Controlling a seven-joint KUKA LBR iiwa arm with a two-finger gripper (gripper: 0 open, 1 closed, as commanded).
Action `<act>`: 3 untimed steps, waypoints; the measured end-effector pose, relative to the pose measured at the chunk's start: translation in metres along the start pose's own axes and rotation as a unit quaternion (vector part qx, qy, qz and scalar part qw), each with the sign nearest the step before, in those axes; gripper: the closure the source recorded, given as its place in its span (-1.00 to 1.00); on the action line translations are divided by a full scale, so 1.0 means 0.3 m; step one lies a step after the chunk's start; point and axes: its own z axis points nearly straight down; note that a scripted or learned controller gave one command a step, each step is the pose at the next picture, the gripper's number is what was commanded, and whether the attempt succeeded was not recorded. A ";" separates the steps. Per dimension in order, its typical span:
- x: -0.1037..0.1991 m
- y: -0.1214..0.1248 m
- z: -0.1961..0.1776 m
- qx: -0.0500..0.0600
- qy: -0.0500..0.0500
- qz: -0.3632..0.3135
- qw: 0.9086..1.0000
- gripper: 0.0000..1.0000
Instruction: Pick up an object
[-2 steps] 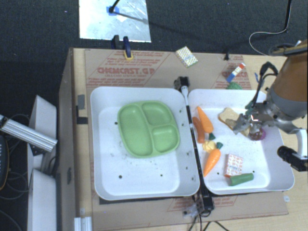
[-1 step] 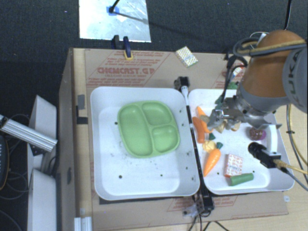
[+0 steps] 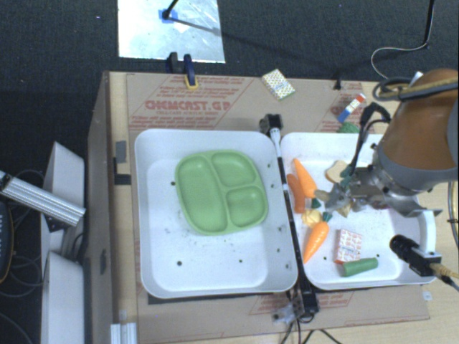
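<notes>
My gripper (image 3: 331, 201) hangs low in the right bin (image 3: 380, 274), its fingers pointing left toward a cluster of toy food. Just left of it lie an orange carrot (image 3: 305, 179), a second carrot (image 3: 315, 239) and a small yellow piece (image 3: 311, 218). A tan bread-like piece (image 3: 336, 170) sits just behind the gripper. A pink-patterned packet (image 3: 349, 244) and a green cylinder (image 3: 359, 266) lie nearer the front. Nothing shows clearly between the fingers.
The left bin (image 3: 161, 264) holds a green divided plate (image 3: 221, 190). A black divider clip (image 3: 272, 125) sits between the bins. Small items rest on the cardboard behind: a patterned block (image 3: 278, 84) and a red-blue piece (image 3: 350, 110). Cables loop at the right.
</notes>
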 end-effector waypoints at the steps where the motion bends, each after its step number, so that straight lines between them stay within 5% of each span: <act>1: -0.147 0.211 0.061 0.000 0.000 0.001 1.000 1.00; 2: -0.226 0.084 0.022 0.000 0.000 0.000 1.000 1.00; 3: -0.038 0.096 0.003 0.000 0.001 -0.001 1.000 1.00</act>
